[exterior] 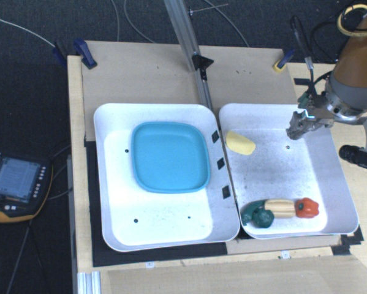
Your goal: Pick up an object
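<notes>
The grey arm reaches in from the right, gripper angled downward.

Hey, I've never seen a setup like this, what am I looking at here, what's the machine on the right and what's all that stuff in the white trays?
This is one picture, taken by a camera fixed above a workbench and looking down at a slant. The machine on the right is a robot arm, grey with an orange band, and its job is to pick up an object. At its tip is a gripper, hanging over the far part of the right bin. I see nothing held in it.

Two shallow white bins sit side by side. The left bin holds a blue plate. The right bin holds a yellow piece near its far left side, and along its near edge a green piece, a tan piece and a red piece, probably toy food.

A handheld control pad lies on the floor at left.
</notes>
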Tool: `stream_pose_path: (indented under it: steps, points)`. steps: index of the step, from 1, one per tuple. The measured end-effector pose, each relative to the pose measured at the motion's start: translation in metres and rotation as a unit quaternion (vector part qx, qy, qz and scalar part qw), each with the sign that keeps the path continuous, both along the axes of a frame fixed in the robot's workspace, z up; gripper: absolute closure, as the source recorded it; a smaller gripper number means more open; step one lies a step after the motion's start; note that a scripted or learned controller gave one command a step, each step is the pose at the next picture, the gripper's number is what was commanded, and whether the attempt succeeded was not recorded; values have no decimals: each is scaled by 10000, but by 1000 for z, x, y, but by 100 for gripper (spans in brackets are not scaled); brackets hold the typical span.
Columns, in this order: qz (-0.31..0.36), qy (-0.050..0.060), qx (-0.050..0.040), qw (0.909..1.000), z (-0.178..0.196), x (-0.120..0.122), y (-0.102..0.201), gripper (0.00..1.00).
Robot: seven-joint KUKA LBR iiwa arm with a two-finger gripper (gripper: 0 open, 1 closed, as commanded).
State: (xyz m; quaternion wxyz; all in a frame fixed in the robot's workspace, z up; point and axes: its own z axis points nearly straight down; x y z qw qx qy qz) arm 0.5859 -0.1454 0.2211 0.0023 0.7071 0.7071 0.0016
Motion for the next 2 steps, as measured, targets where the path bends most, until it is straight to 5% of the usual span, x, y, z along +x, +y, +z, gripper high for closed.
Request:
stream_pose_path:
  steps: [1,2]
  points:
    - [0,21,5,10000,5,0,0,100]
    - [19,27,10,10000,-3,-12,50,100]
